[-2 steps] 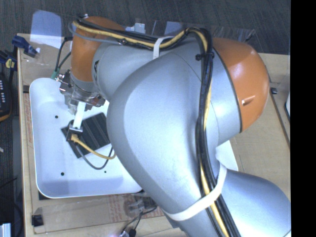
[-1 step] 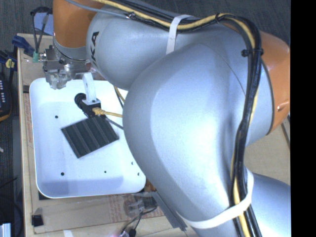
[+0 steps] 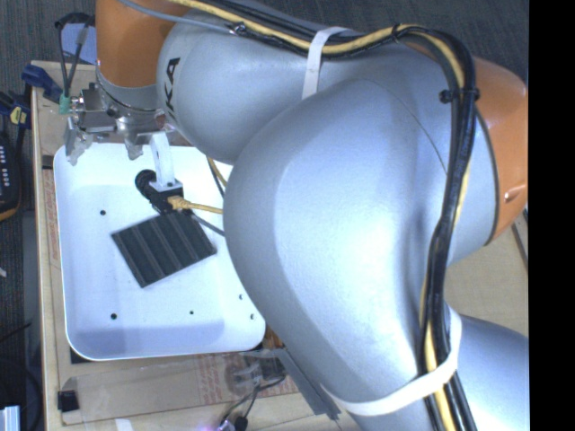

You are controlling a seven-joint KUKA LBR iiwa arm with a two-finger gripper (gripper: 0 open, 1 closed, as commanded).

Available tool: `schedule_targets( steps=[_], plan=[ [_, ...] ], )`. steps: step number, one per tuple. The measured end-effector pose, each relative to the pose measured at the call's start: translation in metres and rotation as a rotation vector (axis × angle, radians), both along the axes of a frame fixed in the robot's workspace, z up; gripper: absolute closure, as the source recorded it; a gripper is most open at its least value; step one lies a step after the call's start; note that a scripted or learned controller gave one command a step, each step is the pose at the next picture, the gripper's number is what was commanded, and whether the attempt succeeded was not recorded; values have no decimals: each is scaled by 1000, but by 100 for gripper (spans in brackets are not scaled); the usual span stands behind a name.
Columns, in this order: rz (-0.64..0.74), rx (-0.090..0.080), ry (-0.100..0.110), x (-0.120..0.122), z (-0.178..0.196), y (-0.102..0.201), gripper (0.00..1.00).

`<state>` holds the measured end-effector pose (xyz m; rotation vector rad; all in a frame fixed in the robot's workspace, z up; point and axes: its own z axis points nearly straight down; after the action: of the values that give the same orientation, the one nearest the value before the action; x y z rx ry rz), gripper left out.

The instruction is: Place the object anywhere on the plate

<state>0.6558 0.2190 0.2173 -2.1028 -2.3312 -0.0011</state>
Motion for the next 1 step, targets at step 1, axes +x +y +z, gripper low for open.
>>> schedule_targets(
  steps=[1],
  plan=[
    [0, 0, 0, 0, 0, 0, 0]
  ],
)
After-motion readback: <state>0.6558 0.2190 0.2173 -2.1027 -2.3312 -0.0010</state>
